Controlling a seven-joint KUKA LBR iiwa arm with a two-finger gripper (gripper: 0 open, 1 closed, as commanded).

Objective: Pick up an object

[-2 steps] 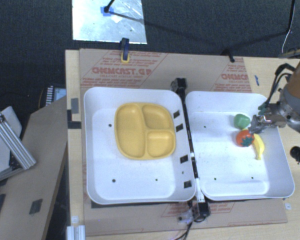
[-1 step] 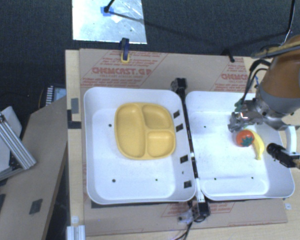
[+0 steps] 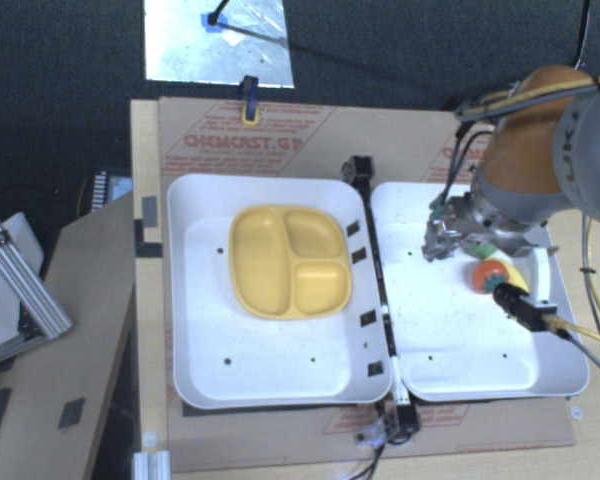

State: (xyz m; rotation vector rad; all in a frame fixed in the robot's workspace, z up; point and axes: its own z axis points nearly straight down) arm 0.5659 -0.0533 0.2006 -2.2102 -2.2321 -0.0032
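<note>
A yellow divided plate [image 3: 288, 261] lies in the left white bin [image 3: 200, 358]. In the right bin [image 3: 460, 368] a small orange-red object with a green tip [image 3: 486, 274] rests near the right wall, with a yellow piece [image 3: 514, 279] beside it. The grey arm with its orange band [image 3: 525, 143] reaches in from the right. Its gripper [image 3: 439, 239] hangs low over the upper middle of the right bin, just left of the orange object. Nothing shows between its fingers.
A black divider with clips [image 3: 372, 268] runs between the two bins. A black cable connector [image 3: 525, 311] with a yellow lead lies over the right bin's right wall. Cardboard [image 3: 270, 138] underlies both bins, and a shiny metal sheet [image 3: 218, 26] lies behind.
</note>
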